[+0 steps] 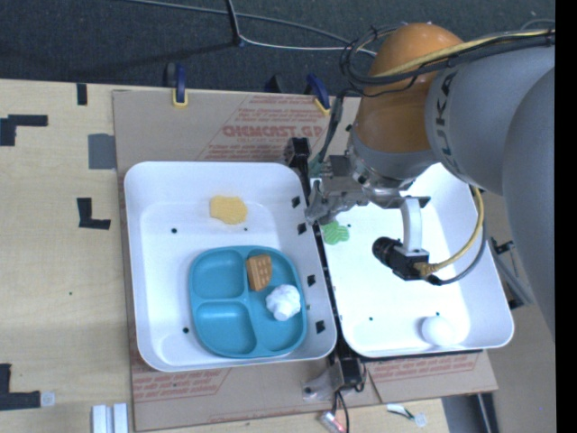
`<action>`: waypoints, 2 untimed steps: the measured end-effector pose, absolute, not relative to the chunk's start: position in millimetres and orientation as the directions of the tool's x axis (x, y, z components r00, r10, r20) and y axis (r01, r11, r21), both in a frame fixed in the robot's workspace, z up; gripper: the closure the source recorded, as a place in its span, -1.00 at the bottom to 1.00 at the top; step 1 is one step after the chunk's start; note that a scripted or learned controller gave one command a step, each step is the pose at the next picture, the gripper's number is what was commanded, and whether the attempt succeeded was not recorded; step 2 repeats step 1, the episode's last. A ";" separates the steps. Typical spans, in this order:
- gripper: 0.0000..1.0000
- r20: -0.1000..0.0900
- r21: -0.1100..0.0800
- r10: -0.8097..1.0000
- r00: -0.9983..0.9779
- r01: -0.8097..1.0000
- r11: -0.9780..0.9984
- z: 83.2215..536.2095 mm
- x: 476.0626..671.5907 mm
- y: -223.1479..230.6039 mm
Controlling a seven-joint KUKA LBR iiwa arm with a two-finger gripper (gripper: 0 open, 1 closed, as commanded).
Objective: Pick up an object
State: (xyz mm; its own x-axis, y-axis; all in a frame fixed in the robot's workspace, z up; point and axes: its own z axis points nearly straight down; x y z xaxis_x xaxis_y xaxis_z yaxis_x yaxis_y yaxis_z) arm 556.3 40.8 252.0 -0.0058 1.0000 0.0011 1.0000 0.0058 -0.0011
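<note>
My gripper [322,207] hangs over the near-left part of the right bin [469,332], close to the divide between the two bins. A small green object [336,234] lies just below and right of it on the bin floor, and whether it touches the gripper is unclear. A white ball [440,330] rests at the right bin's front. In the left bin [158,197], a blue sectioned tray [221,318] holds a brown waffle-like piece [260,271] and a white crumpled object [284,302]. A yellow lump [228,209] lies behind the tray.
The grey arm with its orange band [406,88] covers the back of the right bin. A black cable fitting [401,258] hangs over the bin's middle. Both bins sit on a cardboard sheet [243,124] held by clamps [180,88].
</note>
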 end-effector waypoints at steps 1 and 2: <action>1.00 0.000 -0.002 1.000 -0.005 1.000 0.005 234.4 563.0 96.6; 1.00 0.000 -0.002 1.000 -0.005 1.000 0.005 234.4 563.0 96.6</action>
